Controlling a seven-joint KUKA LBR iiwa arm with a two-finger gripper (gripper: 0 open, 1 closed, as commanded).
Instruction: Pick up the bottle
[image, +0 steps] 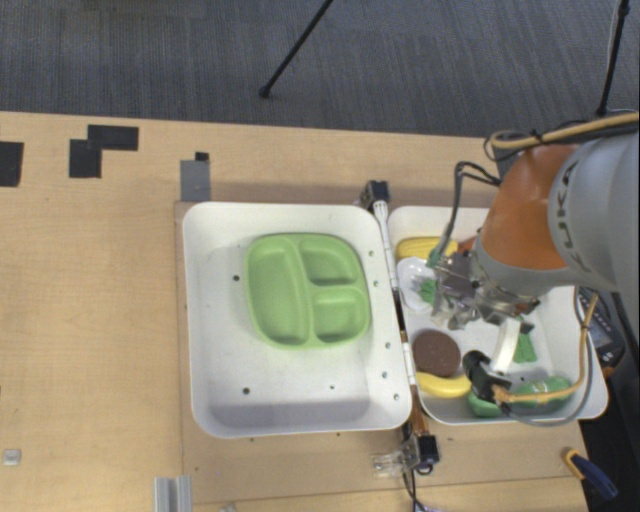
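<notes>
The gripper (468, 300) hangs low over the right bin (596, 398), below the arm's orange band (525, 215); its metal parts are cluttered together, so whether it is spread or pressed together cannot be told. A clear bottle (414, 275) lies just to its left in the same bin, against the wall nearest the left bin, with nothing visibly clamping it. Yellow bananas sit behind it (420, 246) and toward the front (442, 384), beside a brown round object (437, 351). The left bin (215, 400) holds a green divided tray (306, 288). Both bins rest on the tan surface (90, 330).
</notes>
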